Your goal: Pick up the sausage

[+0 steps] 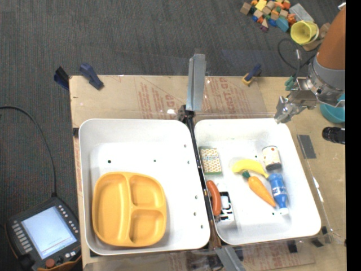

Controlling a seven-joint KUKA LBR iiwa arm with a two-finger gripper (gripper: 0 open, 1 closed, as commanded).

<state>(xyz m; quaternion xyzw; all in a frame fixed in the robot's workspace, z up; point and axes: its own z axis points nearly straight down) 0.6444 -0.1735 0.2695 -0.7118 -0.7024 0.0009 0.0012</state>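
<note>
Camera view: sausage (pixel 214 197) well apart from fingers (pixel 284 110).

I see even, diffuse overhead lighting. The white bins (pixel 141 130) read bright, nearly overexposed at their rims; shadows beneath objects stay soft and short. The dark carpet (pixel 113 27) appears dim. The gripper (pixel 284 113) looks slightly blurred; overall focus is moderate.

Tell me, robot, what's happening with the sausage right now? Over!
Gripper above right bin's far right corner, holding nothing. Sausage lies at that bin's left wall, untouched. Small black-and-white card right beside it; carrot and banana well apart.
</note>
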